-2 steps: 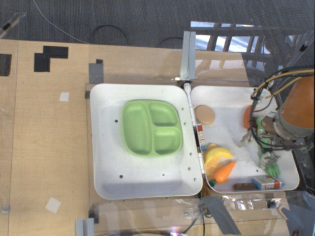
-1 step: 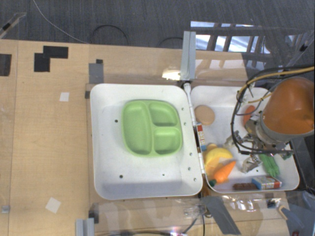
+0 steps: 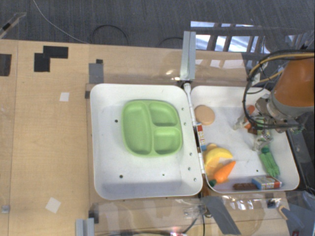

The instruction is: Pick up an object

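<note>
My gripper (image 3: 252,132) hangs low over the right bin (image 3: 231,100), near its right side, under the orange wrist band. Its pale fingers (image 3: 240,124) stand apart, so it is open with nothing clearly held. Just below it lies a green cucumber-like piece (image 3: 269,163). A tan round cookie (image 3: 204,115) sits at the bin's left. A yellow piece (image 3: 216,155) and an orange carrot (image 3: 224,171) lie at the front left. A small box (image 3: 266,182) and a dark bar (image 3: 242,186) rest along the front wall. The gripper's body partly hides a small reddish bit (image 3: 251,113).
The left bin (image 3: 106,181) holds a green divided plate (image 3: 150,128). A metal divider post (image 3: 188,58) stands behind the seam between the bins. Cables (image 3: 256,70) loop above the wrist at the right bin's back right corner.
</note>
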`<state>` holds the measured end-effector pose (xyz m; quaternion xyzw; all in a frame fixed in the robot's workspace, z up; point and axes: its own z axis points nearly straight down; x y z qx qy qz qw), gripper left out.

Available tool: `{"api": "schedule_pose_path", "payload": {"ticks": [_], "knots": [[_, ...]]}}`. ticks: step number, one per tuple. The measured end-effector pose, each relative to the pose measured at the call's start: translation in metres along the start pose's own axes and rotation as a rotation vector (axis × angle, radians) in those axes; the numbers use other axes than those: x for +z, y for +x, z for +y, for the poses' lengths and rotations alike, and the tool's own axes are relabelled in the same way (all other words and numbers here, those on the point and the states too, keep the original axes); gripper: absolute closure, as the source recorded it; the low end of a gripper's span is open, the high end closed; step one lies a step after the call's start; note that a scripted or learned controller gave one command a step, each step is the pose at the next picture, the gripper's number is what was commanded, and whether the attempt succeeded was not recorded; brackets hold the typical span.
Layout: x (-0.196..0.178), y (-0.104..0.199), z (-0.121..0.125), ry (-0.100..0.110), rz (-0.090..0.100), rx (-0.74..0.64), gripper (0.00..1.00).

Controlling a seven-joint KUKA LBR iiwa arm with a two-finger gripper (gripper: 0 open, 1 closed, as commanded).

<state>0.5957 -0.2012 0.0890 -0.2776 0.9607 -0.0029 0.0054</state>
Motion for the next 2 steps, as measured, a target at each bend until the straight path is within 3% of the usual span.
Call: {"api": "schedule_pose_path", "payload": {"ticks": [1, 2], "knots": [[0.0, 0.012, 0.008, 0.001, -0.003, -0.034, 0.0], [-0.001, 0.034, 0.017, 0.003, -0.004, -0.168, 0.0]]}}
